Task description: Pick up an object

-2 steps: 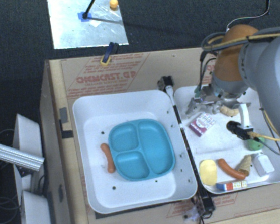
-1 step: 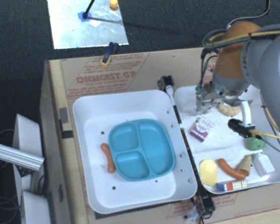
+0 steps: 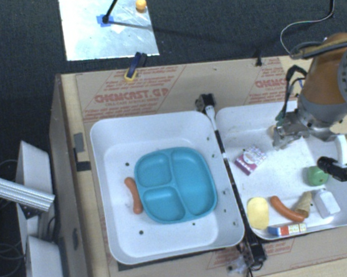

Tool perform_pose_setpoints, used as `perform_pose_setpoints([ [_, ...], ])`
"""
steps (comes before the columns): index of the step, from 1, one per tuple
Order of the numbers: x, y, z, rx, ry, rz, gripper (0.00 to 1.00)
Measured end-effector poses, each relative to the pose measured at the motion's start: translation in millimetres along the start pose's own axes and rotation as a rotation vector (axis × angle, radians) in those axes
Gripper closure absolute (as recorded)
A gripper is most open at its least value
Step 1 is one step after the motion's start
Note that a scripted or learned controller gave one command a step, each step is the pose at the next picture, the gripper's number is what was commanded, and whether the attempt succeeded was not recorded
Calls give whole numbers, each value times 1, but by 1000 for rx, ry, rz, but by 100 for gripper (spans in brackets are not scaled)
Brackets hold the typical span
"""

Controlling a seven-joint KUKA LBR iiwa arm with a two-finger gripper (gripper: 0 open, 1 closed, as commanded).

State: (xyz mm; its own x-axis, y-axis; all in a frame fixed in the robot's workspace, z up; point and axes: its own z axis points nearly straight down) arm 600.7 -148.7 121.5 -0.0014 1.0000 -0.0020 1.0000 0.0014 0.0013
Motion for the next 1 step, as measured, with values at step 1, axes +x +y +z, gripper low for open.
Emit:
perform_pose_setpoints([
  [1,-35,54,-41,-4,0,-2,100],
])
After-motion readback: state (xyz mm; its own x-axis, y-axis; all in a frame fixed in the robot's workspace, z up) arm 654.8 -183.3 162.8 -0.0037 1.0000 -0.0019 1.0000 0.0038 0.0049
